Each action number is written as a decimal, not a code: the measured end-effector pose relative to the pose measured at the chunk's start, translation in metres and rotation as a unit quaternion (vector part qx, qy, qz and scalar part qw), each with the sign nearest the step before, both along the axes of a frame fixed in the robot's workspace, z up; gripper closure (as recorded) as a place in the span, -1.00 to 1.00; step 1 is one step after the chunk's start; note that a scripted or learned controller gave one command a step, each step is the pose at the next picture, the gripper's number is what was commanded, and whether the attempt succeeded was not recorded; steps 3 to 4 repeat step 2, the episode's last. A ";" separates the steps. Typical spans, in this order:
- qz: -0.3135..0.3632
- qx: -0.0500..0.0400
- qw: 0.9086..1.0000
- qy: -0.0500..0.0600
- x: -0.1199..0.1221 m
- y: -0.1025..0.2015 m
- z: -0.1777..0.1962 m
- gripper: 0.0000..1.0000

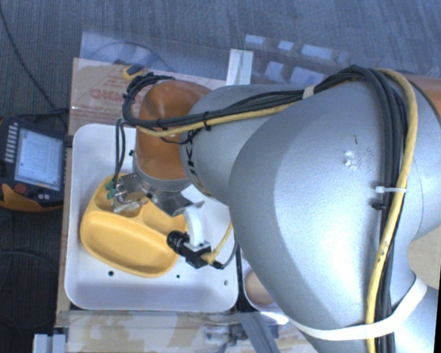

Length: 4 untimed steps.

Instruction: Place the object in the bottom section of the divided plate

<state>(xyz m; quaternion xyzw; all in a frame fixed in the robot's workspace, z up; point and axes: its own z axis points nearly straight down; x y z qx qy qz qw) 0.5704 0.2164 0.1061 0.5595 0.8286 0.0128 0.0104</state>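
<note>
A yellow divided plate [125, 242] lies in the left white bin [79, 275], its large lower section facing the front. The arm's orange wrist [166, 139] hangs over the plate's upper part, and the gripper [125, 198] is down at the plate's top rim, mostly covered by the wrist housing. A small green and white bit [110, 190] shows beside the gripper at the plate's upper left edge; I cannot tell what it is or whether it is held.
The big grey arm body [335, 191] covers the right bin and much of the view. A teach pendant [27, 165] lies on the floor left of the bench. A cardboard sheet [104, 91] sits behind the left bin.
</note>
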 end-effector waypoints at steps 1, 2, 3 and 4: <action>-0.098 0.000 0.995 0.013 0.051 0.007 -0.011 1.00; -0.098 -0.001 0.995 0.014 0.051 0.007 -0.003 1.00; -0.098 -0.001 0.995 0.014 0.051 0.007 -0.003 1.00; -0.098 -0.001 0.995 0.014 0.051 0.007 -0.003 1.00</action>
